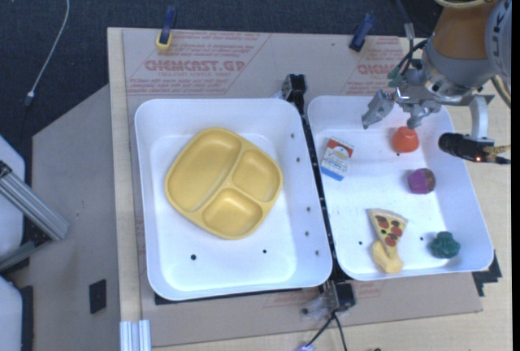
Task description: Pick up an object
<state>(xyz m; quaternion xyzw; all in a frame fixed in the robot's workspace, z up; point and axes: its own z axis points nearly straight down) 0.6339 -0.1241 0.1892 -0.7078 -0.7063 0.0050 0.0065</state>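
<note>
1. Biggest thing going is the bench board (244, 57), brownish with red lettering printed on it, clamped at the back edge by a yellow-and-blue clamp (166, 28) and a blue clamp (361, 32).
2. Left bin (154, 252), white and shallow, sitting snug against the right bin (463, 203) with a black strip running between them.
3. The arm (471, 8) comes in from the upper right, orange band up top, grey below, hanging over the back corner of the right bin.
4. Yellow divided plate (223, 183) with three compartments sits pretty much in the middle of the left bin, turned at a slant.
5. The gripper (394, 115) hovers over the back of the right bin, fingers spread apart with nothing between them. It's just beside the orange-red ball, not touching it as far as I can see.
6. Pizza slice toy (387, 237) lies near the front of the right bin, crust end toward the front rim.
7. Small carton (336, 158), white with red and blue, lies near the right bin's left wall.
8. Orange-red ball (405, 140) sits toward the back, right under the gripper's right-hand finger.
9. Purple lump (421, 180) sits just in front of the ball.
10. Green lump (444, 244) sits near the front right corner.
</note>
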